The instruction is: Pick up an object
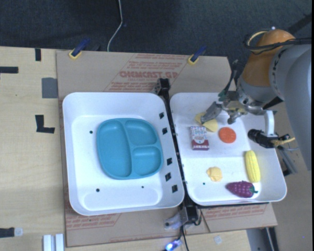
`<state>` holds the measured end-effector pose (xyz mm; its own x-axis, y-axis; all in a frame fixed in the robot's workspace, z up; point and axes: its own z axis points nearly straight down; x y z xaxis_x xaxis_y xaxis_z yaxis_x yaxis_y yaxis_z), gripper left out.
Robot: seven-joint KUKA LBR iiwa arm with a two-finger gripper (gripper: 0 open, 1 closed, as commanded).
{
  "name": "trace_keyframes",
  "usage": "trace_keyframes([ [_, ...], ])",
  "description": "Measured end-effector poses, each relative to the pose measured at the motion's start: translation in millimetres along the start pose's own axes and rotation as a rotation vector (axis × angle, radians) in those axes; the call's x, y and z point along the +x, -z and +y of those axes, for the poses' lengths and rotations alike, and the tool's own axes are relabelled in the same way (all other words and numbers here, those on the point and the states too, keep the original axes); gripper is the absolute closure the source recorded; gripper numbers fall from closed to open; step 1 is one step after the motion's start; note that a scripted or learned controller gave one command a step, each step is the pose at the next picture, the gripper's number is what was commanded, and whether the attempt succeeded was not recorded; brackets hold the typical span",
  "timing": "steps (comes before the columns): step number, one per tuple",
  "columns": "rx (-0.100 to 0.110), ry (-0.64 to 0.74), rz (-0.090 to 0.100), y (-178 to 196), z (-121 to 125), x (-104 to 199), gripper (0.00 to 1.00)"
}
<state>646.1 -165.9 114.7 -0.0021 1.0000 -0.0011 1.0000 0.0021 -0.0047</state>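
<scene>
A pale wooden bench (21,156) carries black tape marks (42,124) and a sheet of brown cardboard (141,72) printed with red lettering, pinned by two blue-and-yellow clamps (78,48) at its far edge. Behind the bench lies dark carpet (52,9), crossed by a thin white cable (116,22).

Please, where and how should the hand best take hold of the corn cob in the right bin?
Probably across the middle of the corn cob, coming straight down from above. It lies flat, long and narrow, running away from the camera, so fingers closing on its two long sides should fit. It lies apart from the purple grapes and the bin wall, leaving room.
</scene>
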Motion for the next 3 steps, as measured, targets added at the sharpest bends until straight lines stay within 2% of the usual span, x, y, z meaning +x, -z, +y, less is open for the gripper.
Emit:
trace_keyframes([
  [1, -0.003, 0.002, 0.0, 13.1, 0.8, 0.7, 1.0],
  [3, -0.008, -0.001, 0.0, 137.1, 6.8, 4.6, 1.0],
])
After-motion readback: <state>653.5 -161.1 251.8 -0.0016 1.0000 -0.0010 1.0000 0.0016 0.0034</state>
